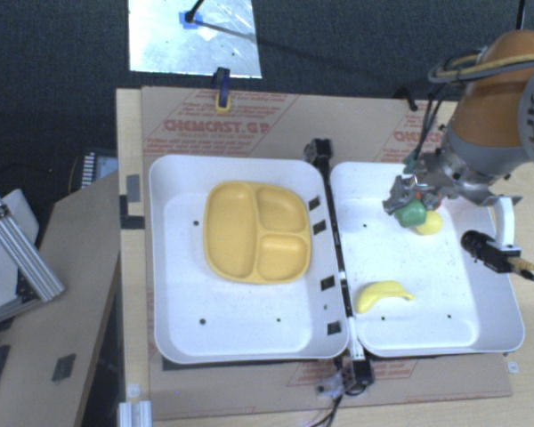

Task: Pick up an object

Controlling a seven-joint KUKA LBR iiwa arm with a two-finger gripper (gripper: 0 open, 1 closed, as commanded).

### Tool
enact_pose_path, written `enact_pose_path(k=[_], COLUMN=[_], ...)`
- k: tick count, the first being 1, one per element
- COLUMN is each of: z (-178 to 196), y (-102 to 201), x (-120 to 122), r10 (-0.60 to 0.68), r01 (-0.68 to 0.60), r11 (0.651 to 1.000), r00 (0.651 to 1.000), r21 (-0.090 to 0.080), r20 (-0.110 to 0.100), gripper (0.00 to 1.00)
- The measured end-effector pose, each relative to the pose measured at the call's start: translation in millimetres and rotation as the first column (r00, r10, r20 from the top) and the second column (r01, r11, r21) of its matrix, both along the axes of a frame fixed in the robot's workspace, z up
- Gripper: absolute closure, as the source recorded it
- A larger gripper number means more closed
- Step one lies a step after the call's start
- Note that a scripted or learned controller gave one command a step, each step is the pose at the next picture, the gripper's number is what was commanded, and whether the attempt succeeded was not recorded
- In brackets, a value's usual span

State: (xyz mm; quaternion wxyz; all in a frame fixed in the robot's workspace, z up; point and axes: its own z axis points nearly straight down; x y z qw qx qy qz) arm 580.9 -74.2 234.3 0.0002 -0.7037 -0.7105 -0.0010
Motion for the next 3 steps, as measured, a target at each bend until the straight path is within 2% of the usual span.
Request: enact_pose_path(k=[1,2,3], z=[1.5,7.2,0.9], y=[60.1,117.7,161.7], x=[-11.1,-11.4,-21.9], r10=[-0.001,0.001,0.0], r01=[0.001,-0.001,0.0], r11=[1.0,1.0,1.0], r00=[1.0,1.0,1.0], r21=[0.0,0.0,0.0], r20=[-0.001,0.0,-0.001], gripper=[1.0,1.0,1.0])
